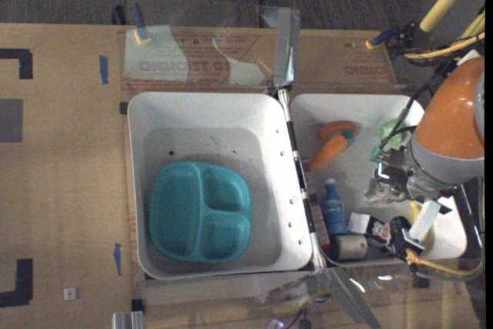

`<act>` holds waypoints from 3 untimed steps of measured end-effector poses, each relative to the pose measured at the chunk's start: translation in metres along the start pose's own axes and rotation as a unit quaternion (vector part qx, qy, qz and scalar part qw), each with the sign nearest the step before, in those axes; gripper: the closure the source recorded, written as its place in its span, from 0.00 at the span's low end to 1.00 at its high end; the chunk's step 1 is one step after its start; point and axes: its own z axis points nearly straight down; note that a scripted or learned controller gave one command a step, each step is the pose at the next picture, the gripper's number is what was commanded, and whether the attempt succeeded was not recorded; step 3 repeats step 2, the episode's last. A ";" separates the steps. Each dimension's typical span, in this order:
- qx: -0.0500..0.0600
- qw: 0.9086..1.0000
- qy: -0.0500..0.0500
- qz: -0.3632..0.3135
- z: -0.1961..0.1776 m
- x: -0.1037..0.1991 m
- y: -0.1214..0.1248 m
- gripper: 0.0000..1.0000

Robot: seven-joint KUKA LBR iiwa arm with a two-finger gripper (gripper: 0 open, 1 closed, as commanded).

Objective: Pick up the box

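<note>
**Arm low over right bin; box unidentified in clutter**

Fingers: their state cannot be told; the gripper (pixel 393 185) sits low over the right bin (pixel 362 108), masked by the wrist and cabling. The grey arm (pixel 454 127) with its orange band enters from the right.

Near the gripper, toward the bin's front wall: a blue bottle (pixel 333 206), a dark can (pixel 350 246) on its side, and small packaged items (pixel 377 227), any of which may be the box; not distinguishable.

Farther back: an orange carrot (pixel 329 151).

Left bin (pixel 208 108): a teal divided plate (pixel 200 209).

Both bins rest on the bench (pixel 62 181).
</note>
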 end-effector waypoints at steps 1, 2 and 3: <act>0.000 1.000 0.000 0.000 0.000 0.000 0.000 0.00; 0.003 1.000 -0.002 0.001 -0.007 -0.001 0.000 1.00; 0.003 1.000 -0.002 0.001 -0.007 -0.001 0.000 1.00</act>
